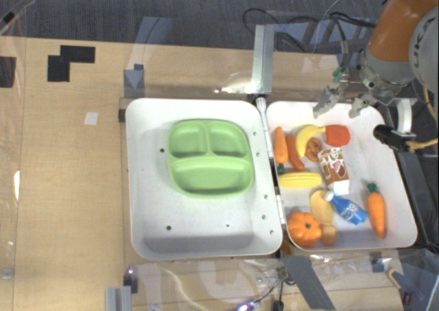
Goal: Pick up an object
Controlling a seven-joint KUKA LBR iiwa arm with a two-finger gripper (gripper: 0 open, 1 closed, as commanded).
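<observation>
My gripper (341,106) hangs open above the far edge of the right bin (401,186), its two fingers spread with nothing between them. Just below it lie a banana (306,135), a red block (337,136) and a small carton (334,166). Further toys fill the right bin: two orange carrots (280,145) at the left, a yellow corn cob (300,180), a blue bottle (347,209), a carrot with a green top (376,211), a small pumpkin (304,228) and a pale pear-shaped fruit (320,206).
A green divided plate (208,157) lies in the left bin (151,227). A metal post (263,55) stands at the back between the bins. Cables run behind the right bin. The arm's orange band (401,11) is at the top right.
</observation>
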